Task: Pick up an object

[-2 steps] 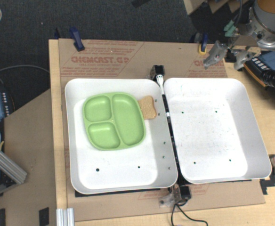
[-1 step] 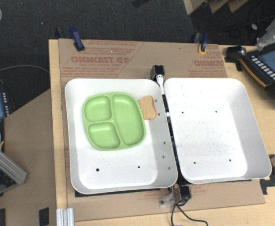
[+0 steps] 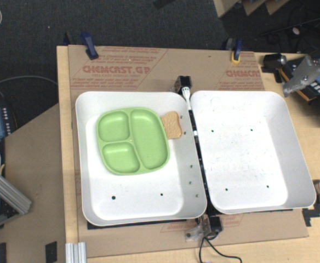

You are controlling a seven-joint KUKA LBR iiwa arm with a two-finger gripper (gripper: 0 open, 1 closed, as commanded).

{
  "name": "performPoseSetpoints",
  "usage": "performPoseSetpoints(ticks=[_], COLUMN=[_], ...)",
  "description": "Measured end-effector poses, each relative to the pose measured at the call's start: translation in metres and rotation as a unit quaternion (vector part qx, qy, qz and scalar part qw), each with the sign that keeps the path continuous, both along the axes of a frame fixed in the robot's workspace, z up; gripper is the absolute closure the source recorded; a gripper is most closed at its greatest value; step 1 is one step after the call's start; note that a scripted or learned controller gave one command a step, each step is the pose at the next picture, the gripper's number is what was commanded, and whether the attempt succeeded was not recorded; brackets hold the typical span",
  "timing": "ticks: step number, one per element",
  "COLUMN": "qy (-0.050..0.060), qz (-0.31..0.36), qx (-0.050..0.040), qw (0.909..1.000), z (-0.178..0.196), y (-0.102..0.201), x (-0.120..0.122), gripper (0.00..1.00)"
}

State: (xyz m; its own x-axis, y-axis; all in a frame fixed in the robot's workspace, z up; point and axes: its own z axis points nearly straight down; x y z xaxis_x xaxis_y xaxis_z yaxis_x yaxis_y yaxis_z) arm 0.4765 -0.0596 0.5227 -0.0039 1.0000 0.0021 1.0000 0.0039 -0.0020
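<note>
Gripper: you can make out a grey metal part of the arm (image 3: 305,75) past the far right corner of the bench, outside both bins. You cannot tell from this view whether it is parted or closed, and nothing shows in its grasp.

Likely reason for that position: parked clear, you would judge, so the camera sees both bins unobstructed before a pick.

Right bin (image 3: 280,119): one, white and shallow, nearest the arm, touching the left bin along the middle seam.

Left bin (image 3: 132,201): one, holding both loose things, grouped in its far half.

Green tray (image 3: 131,140): one, three compartments, lying flat near the far left of the left bin.

Tan piece (image 3: 172,125): one, flat, toast-like, just beside the tray's right rim, close to the bin's far right corner.

Pick targets: two in all. You would probably find the tan piece easier, being smaller than the tray, though its spot near the wall and tray rim leaves little room.

Clamps: two, one blue (image 3: 89,45) and one yellow-and-blue (image 3: 236,51), pinning the cardboard sheet (image 3: 116,64) at the bench's far edge.
</note>
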Motion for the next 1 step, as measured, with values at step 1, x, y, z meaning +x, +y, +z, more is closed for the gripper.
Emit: performPoseSetpoints(ticks=[1], qy=[-0.003], qz=[-0.001], qx=[-0.0017], qw=[1.0000], z=[0.0109], y=[-0.0018], x=[0.0035], gripper=[1.00])
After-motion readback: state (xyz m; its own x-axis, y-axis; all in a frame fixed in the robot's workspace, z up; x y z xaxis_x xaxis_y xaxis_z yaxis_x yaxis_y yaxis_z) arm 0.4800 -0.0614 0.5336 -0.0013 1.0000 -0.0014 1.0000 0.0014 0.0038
